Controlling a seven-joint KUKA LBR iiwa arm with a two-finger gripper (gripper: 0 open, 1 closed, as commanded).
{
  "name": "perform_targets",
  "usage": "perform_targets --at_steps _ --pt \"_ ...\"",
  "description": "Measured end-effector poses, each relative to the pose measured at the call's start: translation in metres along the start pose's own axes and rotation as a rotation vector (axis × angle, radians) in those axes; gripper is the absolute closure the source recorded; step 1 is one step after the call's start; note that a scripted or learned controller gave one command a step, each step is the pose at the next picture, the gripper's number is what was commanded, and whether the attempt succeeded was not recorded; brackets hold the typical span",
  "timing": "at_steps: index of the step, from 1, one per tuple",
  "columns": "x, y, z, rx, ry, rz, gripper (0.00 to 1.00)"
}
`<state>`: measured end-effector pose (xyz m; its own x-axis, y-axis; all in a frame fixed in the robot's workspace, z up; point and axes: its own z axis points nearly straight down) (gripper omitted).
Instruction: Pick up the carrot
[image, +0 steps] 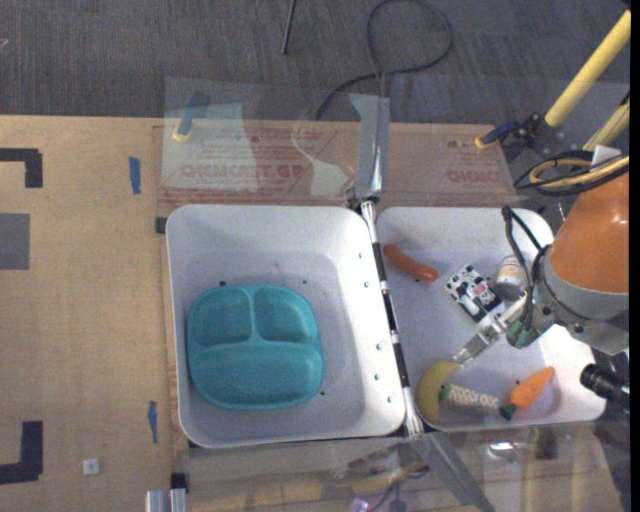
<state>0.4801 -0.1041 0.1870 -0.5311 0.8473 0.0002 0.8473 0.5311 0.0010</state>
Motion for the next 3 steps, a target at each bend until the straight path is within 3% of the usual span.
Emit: perform_targets --at_steps 1,2,3 --pt "0.000 0.000 0.000 0.000 0.000 0.000 0.00" --pt "-0.005 0.011 0.008 -0.001 -0.002 -0.178 0.00" --pt "-0.067 -0.021 0.023 -0.002 -0.005 -0.197 0.00"
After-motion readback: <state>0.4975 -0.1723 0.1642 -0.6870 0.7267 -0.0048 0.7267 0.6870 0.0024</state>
